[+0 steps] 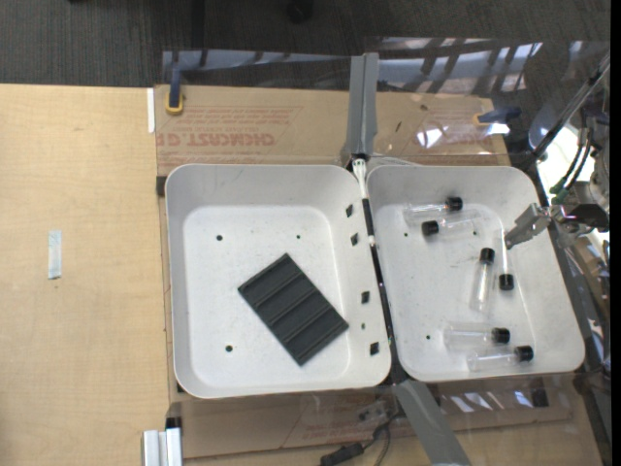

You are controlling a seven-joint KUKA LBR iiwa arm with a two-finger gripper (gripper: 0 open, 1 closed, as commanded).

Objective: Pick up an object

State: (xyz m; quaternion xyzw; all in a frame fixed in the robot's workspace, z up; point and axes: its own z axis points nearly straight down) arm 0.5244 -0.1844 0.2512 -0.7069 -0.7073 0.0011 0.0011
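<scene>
At the right bin's (388,260) far right rim, the tool (529,226) hovers, its grip impossible to judge; clear black-capped vials (482,272) lie scattered below, a ribbed black block (292,308) in the left bin (184,260).

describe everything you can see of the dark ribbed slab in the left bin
The dark ribbed slab is a flat, charcoal-black rectangle, matte like rubber or plastic, with parallel ridges running along its length. It lies flat on the floor of the left bin, turned diagonally, one corner toward the bin's upper middle and the opposite one toward the lower right. It sits right of centre, apart from the bin's walls, and nothing else touches it.
</scene>
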